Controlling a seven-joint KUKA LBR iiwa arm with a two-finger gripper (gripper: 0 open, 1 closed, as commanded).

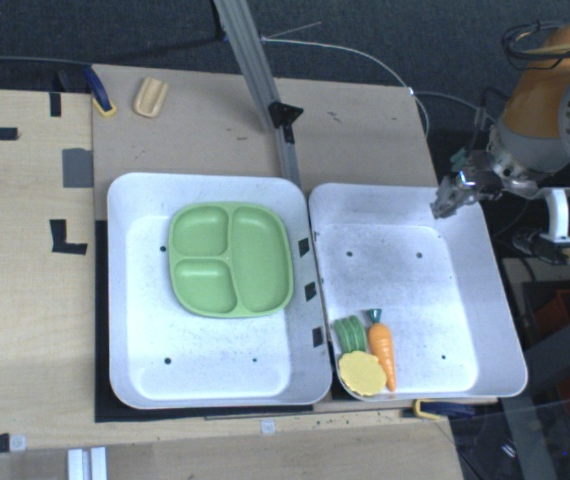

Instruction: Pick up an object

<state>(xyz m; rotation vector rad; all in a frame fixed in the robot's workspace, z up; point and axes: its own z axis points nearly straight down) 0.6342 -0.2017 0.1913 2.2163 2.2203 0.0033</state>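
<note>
Hovered gripper (447,200) over far right rim of right bin (485,268), finger spacing indiscernible, nothing seen held; located toy carrot (382,354) and yellow disc (361,373) well below-left, huddled against bin's near-left corner.

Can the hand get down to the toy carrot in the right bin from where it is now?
Probably yes. The hand sits over the right bin's far corner, with bare floor between it and the carrot. Yellow and green pieces crowd the carrot's left.

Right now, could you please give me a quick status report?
End effector above right white bin's far corner. Orange toy carrot untouched in near-left corner. Nothing between them.
</note>
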